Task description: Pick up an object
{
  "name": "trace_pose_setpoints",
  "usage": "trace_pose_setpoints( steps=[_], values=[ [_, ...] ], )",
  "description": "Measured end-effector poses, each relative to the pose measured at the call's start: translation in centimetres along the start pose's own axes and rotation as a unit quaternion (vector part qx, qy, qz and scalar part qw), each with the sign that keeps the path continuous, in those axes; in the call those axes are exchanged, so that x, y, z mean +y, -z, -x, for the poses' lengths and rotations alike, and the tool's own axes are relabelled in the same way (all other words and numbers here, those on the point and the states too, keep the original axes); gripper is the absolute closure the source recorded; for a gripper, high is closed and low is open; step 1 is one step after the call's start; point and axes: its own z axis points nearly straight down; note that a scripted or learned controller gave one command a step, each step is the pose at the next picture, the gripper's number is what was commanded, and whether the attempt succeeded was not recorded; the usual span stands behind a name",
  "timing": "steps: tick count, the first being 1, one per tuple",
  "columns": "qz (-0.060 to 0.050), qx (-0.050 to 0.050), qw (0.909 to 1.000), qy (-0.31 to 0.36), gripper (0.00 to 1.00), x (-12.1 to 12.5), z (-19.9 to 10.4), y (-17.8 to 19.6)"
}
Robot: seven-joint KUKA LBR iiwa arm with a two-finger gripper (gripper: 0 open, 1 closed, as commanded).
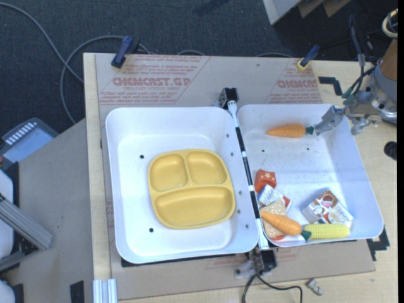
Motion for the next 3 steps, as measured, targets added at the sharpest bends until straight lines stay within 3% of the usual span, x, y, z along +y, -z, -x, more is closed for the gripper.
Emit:
trace_pose_setpoints(
  steps=[1, 2, 3],
  values=[
    [0.001, 0.0, 1.0, 0.001, 0.0, 6.2, -7.1, -5.7],
    [0.006, -0.003, 1.0, 0.0, 0.0, 6.4, -7.1, -11.0],
    [0.009, -0.006, 0.9999, 0.0, 0.0, 6.7, -7.6, -11.7]
  ],
)
